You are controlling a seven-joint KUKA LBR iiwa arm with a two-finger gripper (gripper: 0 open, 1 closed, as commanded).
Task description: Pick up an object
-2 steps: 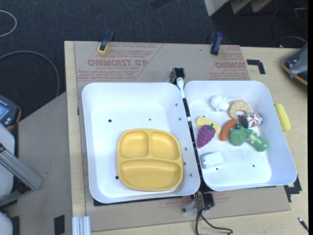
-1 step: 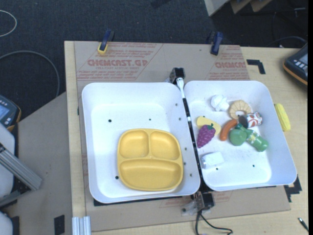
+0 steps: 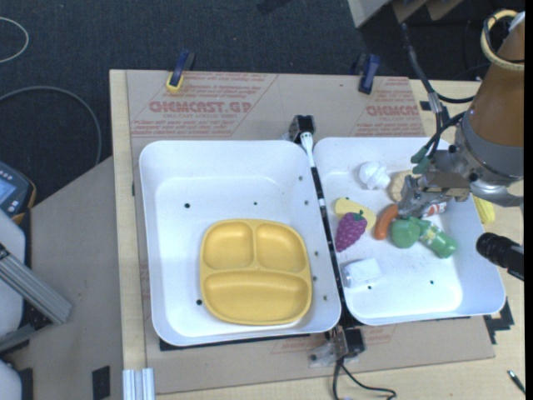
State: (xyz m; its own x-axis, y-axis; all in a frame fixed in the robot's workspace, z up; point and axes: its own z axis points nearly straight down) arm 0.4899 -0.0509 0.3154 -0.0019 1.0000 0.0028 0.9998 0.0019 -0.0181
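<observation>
The right bin (image 3: pixel 454 294) holds a cluster of toy foods. A purple grape bunch (image 3: pixel 350 229) lies near the divider, with a yellow piece (image 3: pixel 350 207) just above it. An orange carrot (image 3: pixel 385 222) lies next to a round green item (image 3: pixel 404 233) and a lighter green piece (image 3: pixel 439 242). A white garlic-like item (image 3: pixel 371 175) sits farther back, and a small white block (image 3: pixel 361 272) lies toward the front. My gripper (image 3: pixel 414 207) hangs low over the green item and the carrot, its dark fingers pointing down at them.
The left bin (image 3: pixel 166 223) carries a yellow three-compartment plate (image 3: pixel 255 271). A black rail (image 3: pixel 319 202) divides the two bins. The arm's grey body and orange band (image 3: pixel 501 98) cover the right bin's far right corner. Blue clamps (image 3: pixel 367 72) sit at the bench's back edge.
</observation>
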